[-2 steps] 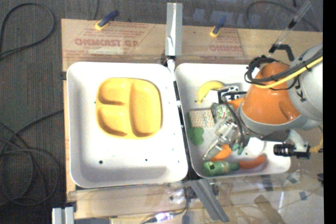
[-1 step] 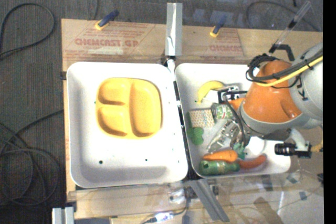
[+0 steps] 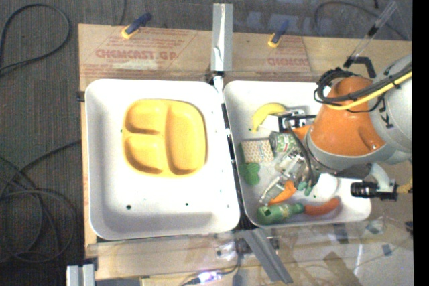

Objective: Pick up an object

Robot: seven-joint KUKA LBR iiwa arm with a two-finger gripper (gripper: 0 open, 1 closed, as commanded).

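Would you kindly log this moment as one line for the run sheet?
arm: over right white bin | gripper: low among toy food, beside small orange carrot | yellow divided tray: left bin | grasp: unconfirmed

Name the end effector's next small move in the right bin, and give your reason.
Probably a short descent. The end effector sits low in the right bin, just above the orange carrot-like piece, with nothing visibly held. The green bottle lies close beside it.

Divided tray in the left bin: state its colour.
Yellow. The divided tray lies in the left bin, seen plainly in the camera view.
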